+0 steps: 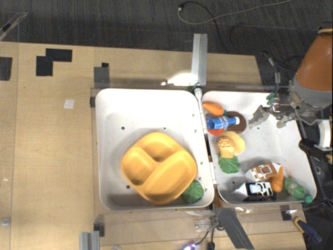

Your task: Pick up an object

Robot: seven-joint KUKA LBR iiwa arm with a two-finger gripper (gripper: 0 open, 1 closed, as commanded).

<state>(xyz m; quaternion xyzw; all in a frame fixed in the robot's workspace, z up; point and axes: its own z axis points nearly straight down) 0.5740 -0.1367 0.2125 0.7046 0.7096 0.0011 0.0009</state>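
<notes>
Overhead view of two white bins. The left bin point(109, 139) holds a yellow divided dish point(158, 166) with a green item point(194, 191) at its lower right corner. The right bin point(291, 155) holds a blue bottle point(222, 123), a carrot point(213, 109), corn point(227, 145) and a carton point(261, 172). The gripper point(268, 113) hangs over the right bin's upper part, fingers apart, nothing between them

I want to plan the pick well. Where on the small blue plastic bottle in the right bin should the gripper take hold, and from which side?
Probably grip the small blue plastic bottle across the middle of its body, coming from above. It lies on its side, so the fingers can close across its narrow width. An orange toy lies just beyond it, so keep the fingers clear of that.
</notes>
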